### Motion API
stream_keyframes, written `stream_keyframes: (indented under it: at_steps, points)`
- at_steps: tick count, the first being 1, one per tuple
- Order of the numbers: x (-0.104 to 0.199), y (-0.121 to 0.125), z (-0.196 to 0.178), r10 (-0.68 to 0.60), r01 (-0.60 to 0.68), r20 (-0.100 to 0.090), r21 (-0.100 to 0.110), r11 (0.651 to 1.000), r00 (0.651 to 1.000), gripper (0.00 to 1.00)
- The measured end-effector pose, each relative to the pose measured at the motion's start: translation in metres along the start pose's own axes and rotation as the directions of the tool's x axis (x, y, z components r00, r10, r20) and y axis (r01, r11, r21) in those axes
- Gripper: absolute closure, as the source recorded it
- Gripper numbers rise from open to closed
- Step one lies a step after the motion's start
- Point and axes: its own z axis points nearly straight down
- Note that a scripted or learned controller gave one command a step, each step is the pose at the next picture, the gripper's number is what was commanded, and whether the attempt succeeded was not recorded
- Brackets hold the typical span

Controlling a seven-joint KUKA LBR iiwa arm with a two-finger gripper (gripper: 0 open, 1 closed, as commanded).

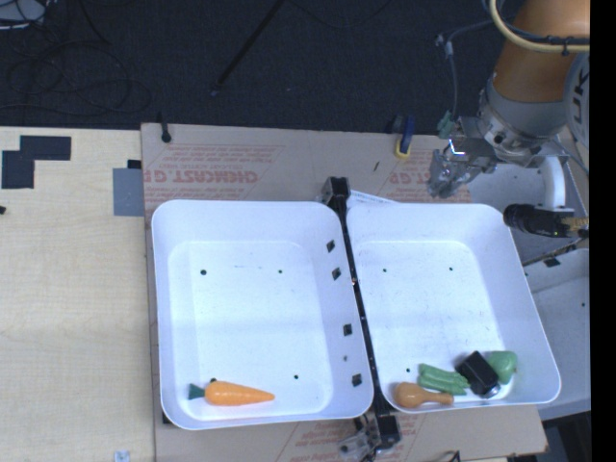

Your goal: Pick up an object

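My gripper (445,183) hangs above the far rim of the right bin (520,258), with nothing between its fingers. An orange carrot (238,394) with a green top lies in the near left corner of the left bin (166,287). In the near right corner of the right bin lie a green bean pod (442,378), a tan pear-shaped piece (421,396), a black block (477,372) and a green piece (502,363), all close together.
A black hinge strip (348,296) runs between the two bins. Brown cardboard (241,166) lies under the bins. A blue and yellow clamp (404,135) stands on the cardboard's far edge, left of the gripper.
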Motion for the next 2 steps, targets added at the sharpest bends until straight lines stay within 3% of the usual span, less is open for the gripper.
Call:
stream_keyframes:
  at_steps: [1,2]
  points:
    - [-0.011,0.000,-0.038,0.001,-0.001,0.000,0.000,1.000,1.000,1.00]
    - [-0.045,-0.030,-0.045,0.002,-0.002,0.000,0.005,1.000,1.000,1.00]
